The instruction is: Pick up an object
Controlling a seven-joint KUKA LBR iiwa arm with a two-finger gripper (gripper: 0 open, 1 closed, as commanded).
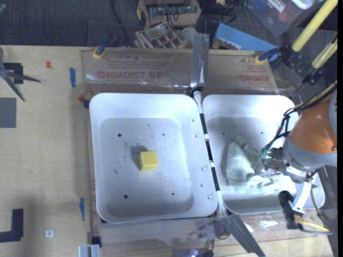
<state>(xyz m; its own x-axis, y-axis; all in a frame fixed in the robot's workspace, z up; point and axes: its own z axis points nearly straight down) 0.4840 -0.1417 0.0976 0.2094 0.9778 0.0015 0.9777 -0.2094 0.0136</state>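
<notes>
A small yellow block (pixel 148 160) lies near the middle of the left bin (pixel 107 116). In the right bin (pixel 241 108) rests a pale, crumpled greenish-white object (pixel 239 165), soft-looking like a cloth or bag. My gripper (pixel 266 163) is low in the right bin, at the right edge of that pale object and apparently touching it. The grey wrist with its orange band (pixel 316 133) rises behind it and covers the bin's right side. Whether anything is gripped cannot be made out.
A raised divider (pixel 206 149) separates the two bins. Cables loop around the wrist (pixel 284 125). A clear plastic sheet and cardboard (pixel 144 71) stand behind the bins, with clutter beyond. Bare wooden bench (pixel 43 143) stretches to the left.
</notes>
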